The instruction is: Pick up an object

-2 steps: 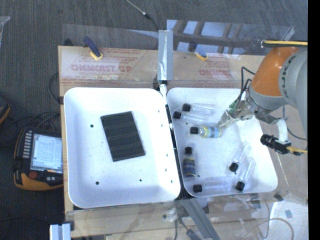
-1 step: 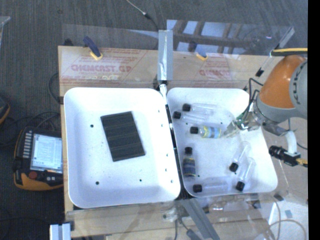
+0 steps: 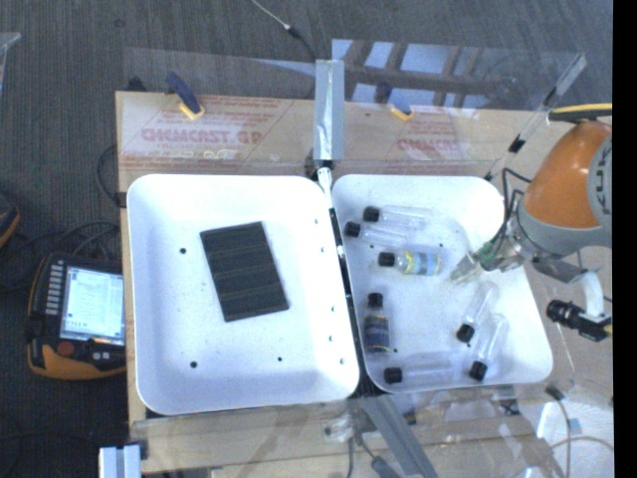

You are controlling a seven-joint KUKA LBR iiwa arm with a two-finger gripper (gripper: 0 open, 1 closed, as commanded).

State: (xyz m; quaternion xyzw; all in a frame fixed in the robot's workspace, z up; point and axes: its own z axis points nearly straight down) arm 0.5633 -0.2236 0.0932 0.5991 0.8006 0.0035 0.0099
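The right bin holds a bunch of small clear bottles with black caps. One bottle lies at the far side of this bin, with its cap pointing left. Just nearer than it lies a bottle with a label, and its cap points left too. A dark bottle lies close to the bin's left wall, with its cap at the far end. Two bottles lie side by side on the right part of the bin, both tilted, with their caps at the near end. One more bottle lies along the near wall. The gripper is low over the right part of this bin, just far of the two tilted bottles and just right of the label bottle. It looks pale and see-through, and I cannot tell if its fingers are open or closed. No bottle can be seen between them. The arm comes in from the right, and its orange band is big and round. The left bin has a flat black pad lying in the middle, turned a bit. Both bins sit on the tabletop. A small screen box lies on the floor to the left.
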